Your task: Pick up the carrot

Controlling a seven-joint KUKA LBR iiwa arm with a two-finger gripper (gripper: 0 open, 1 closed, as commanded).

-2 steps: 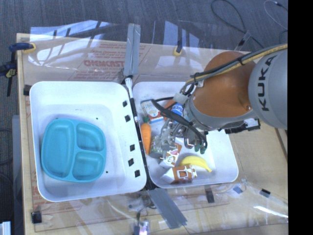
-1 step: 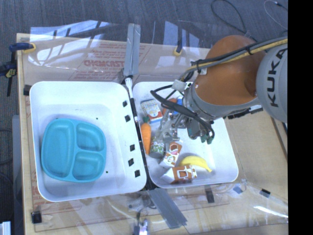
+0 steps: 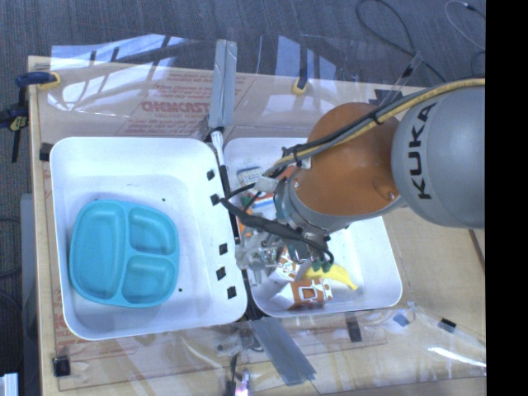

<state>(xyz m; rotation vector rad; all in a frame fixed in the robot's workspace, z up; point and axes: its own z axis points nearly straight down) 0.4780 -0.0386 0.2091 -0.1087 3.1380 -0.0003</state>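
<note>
Looking down on the bench, you have two white bins side by side. The left bin [image 3: 74,172] holds a light-blue divided plate [image 3: 124,252], three compartments, lying flat toward that bin's left half. The right bin [image 3: 384,254] is where the arm [image 3: 437,159] is working: it comes in from the right, grey body, orange band [image 3: 351,167] above the wrist, and it covers most of the bin's upper part.

The gripper [image 3: 272,254] is down low inside the right bin, near the bin's left wall, just beside the divider between the bins. It is metallic clutter from this angle; you cannot tell whether it is released or clenched, and nothing is clearly seen held in it.

The carrot [image 3: 307,292] looks to be the orange piece at the front of the right bin, just right of and below the gripper. It is partly mixed with other small items, so its outline is unclear; contact with the gripper cannot be judged. A yellow item [image 3: 340,277], banana-like, lies just beside it on the right, touching or nearly so.

Black cables [image 3: 396,106] run along the arm toward the wrist. A grey strip [image 3: 221,81] lies on the bench above the bins.
</note>
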